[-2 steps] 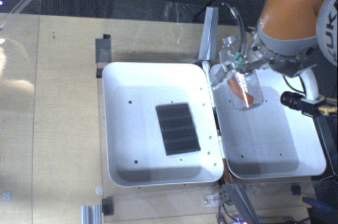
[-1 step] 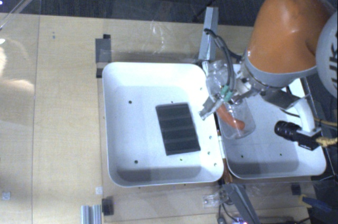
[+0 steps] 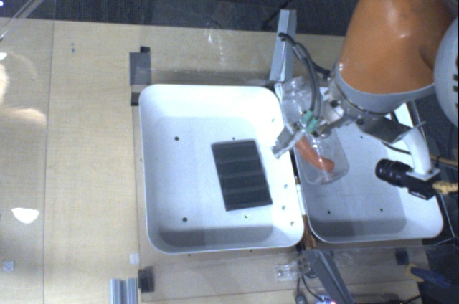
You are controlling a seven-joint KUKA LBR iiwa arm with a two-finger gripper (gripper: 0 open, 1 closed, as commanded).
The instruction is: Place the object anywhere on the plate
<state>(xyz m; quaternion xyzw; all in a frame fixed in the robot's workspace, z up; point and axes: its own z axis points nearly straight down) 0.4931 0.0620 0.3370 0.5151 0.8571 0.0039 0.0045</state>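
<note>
A dark grey ribbed plate [image 3: 242,175] lies flat in the middle of the left white bin [image 3: 149,173]. My gripper [image 3: 310,149] hangs over the divide between the two bins, just right of the plate's upper right corner. Its clear plastic fingers [image 3: 332,160] are shut on a small orange-red object [image 3: 318,158], which shows through them. The object sits above the left edge of the right bin [image 3: 373,218], apart from the plate.
The arm's orange band [image 3: 393,30] looms over the right bin's back half. A black cylindrical part [image 3: 401,176] juts out over the right bin. Grey clamps stand at the bins' corners, and bare wooden bench lies to the left.
</note>
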